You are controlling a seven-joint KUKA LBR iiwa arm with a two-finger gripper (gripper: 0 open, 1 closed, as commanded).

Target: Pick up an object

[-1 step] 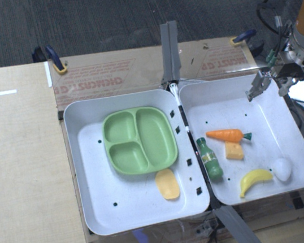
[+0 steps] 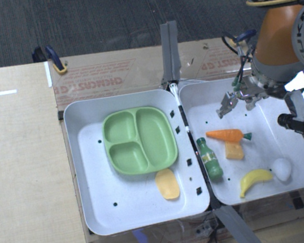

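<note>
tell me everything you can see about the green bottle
The green bottle is small, plastic-looking, with a lighter label band round its middle and a narrow neck pointing up-view. It lies on its side in the right bin, close along the divider, left of the carrot and apart from it.

bins (image 2: 91, 173): looking like smooth white plastic, slightly glossy
divided plate (image 2: 140, 140): showing as matt green plastic
bench (image 2: 24, 184): appearing as pale wood
bottle (image 2: 209, 159): gleaming like glossy green plastic
</note>
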